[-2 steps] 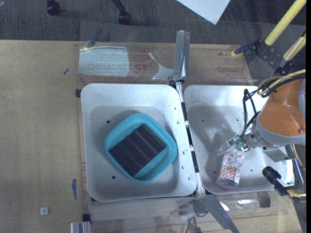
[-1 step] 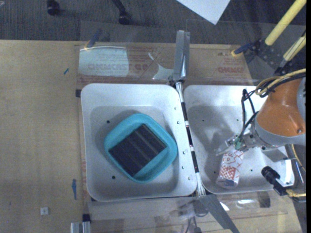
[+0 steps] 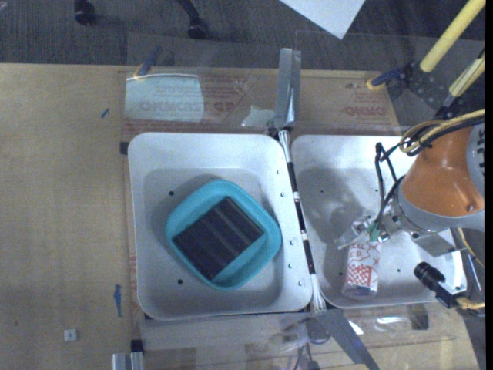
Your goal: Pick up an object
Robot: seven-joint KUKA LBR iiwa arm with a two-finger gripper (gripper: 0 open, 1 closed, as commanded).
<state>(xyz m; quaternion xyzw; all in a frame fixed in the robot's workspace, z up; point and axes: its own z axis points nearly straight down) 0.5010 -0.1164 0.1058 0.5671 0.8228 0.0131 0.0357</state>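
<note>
A: Gripper [image 3: 368, 233] state?
B: Cannot be told; it is masked by the wrist and cables. It is seen low in the right bin [image 3: 323, 206], just over the top of the cup [image 3: 360, 272].
A: Cup pose?
B: Lying on its side near the front wall, likely why it is approached from above. A teal tray [image 3: 223, 233] is left in the left bin [image 3: 154, 206], well apart.

The flat tan wooden bench [image 3: 62, 206] carries two shallow white plastic bins side by side, the left bin [image 3: 146, 156] and the right bin [image 3: 316, 156], touching along the middle.
</note>
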